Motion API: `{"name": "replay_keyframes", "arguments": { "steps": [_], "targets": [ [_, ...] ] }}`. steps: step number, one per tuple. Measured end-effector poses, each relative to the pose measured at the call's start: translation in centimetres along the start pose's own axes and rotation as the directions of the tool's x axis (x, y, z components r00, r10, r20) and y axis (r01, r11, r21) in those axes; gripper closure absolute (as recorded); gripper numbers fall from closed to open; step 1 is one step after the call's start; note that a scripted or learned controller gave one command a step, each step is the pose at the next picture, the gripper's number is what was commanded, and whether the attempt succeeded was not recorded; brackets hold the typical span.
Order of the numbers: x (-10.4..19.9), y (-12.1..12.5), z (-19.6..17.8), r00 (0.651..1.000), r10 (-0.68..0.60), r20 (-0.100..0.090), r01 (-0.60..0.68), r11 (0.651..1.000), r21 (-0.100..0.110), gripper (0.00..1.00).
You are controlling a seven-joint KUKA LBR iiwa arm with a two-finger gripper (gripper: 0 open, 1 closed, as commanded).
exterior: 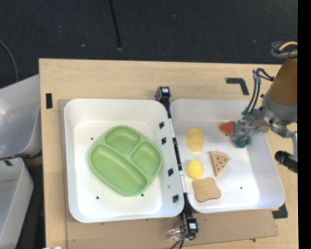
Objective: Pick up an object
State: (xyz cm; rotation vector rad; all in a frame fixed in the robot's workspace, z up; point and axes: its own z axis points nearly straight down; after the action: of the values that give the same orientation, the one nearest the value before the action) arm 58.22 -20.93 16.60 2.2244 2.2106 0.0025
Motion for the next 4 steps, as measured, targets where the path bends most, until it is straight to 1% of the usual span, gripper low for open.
{"name": "replay_keyframes", "arguments": {
  "steps": [1, 2, 3, 4],
  "targets": [
    [0.3, 0.2, -6.4, 1.000, -0.009, 0.000, 0.009, 1.000, -0.003, 1.00],
    [0.2, 0.3, -6.8, 1.000, -0.010, -0.001, 0.010, 1.000, 0.002, 1.00],
    [5.3, 2.2, -8.0, 1.000, -0.013, -0.003, 0.013, 1.000, 0.001, 1.00],
    [9.2, 4.0, -7.8, 1.000, -0.012, -0.002, 0.012, 1.000, 0.002, 1.00]
  ]
}}
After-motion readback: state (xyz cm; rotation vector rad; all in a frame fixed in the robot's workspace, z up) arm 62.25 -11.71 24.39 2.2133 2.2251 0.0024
